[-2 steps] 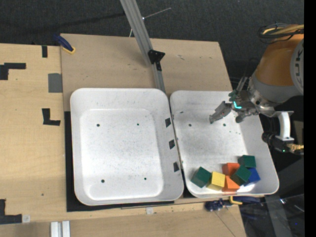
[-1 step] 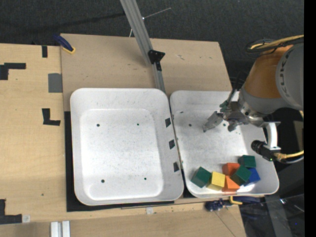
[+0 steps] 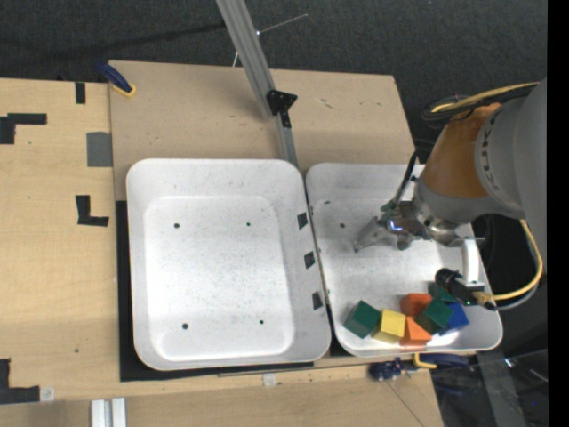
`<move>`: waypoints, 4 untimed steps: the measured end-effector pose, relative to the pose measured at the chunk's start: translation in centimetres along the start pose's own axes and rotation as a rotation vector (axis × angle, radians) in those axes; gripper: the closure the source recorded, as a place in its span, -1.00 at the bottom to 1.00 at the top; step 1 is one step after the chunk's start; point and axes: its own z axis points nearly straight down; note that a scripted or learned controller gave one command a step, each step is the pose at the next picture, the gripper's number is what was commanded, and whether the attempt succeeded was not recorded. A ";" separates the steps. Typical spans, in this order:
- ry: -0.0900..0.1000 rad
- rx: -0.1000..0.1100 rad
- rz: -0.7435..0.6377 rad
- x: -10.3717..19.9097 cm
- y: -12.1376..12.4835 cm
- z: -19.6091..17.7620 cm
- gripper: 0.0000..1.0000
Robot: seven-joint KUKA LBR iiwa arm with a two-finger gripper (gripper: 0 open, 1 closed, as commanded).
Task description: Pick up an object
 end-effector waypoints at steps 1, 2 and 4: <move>0.001 -0.005 -0.002 0.1 0.2 -1.3 1.00; 0.000 -0.011 -0.001 0.5 1.0 -5.9 1.00; 0.000 -0.008 0.000 1.2 1.0 -11.6 1.00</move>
